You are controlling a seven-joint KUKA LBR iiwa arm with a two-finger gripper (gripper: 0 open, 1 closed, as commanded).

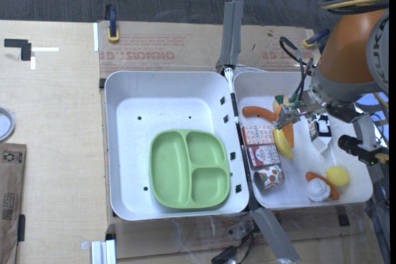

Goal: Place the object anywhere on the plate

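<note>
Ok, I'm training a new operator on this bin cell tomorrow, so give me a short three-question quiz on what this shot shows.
1. True or false: the green plate lies in the left bin.
2. How many compartments does the plate have?
A. two
B. three
C. four
3. Fill in: the gripper is over the ____ bin, close to the banana.

Key
1. True. The plate sits alone in the left bin, nothing on it.
2. B. One long compartment and two smaller ones.
3. Right. The right bin also holds the carrot, two small cartons, a can and a lemon.
</note>
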